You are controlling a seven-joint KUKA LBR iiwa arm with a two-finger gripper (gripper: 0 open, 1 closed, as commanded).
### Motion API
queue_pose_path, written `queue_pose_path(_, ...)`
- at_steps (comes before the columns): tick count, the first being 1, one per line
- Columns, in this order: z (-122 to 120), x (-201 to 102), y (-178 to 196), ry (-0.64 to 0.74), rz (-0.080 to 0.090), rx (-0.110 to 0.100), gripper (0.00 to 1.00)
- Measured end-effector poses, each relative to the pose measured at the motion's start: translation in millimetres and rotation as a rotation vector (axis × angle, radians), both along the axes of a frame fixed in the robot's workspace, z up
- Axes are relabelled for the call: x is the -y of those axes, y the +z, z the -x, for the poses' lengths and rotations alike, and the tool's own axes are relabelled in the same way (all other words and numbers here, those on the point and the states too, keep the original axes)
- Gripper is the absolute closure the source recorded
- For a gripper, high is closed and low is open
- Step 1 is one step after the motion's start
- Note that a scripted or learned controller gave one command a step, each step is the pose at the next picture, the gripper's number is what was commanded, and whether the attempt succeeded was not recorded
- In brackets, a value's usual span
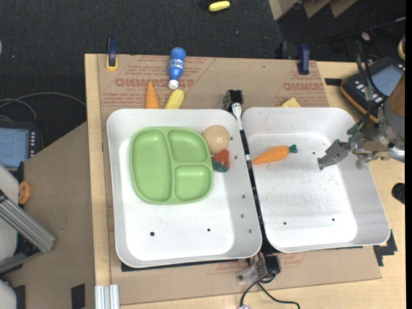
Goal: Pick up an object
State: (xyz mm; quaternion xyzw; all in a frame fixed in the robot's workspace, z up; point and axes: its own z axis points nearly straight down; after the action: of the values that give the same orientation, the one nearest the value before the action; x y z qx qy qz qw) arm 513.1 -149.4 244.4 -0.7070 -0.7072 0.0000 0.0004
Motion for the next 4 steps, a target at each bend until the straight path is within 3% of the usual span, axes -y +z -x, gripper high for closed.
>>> queue_pose_path(1, -42.5, -57.1, -45.8, 0.007, -0.003, -0.004, 0.00)
queue_pose_path(2, -131.2, -91.0, -60.5, 0.006, 0.000, 0.006, 0.00)
queue_pose_path(3, -109.5, -89.5, -59.5, -0.002, 0.000, -0.003, 0.00)
queue_pose_path(4, -105.0, -89.5, -59.6, -0.002, 0.000, -0.002, 0.00)
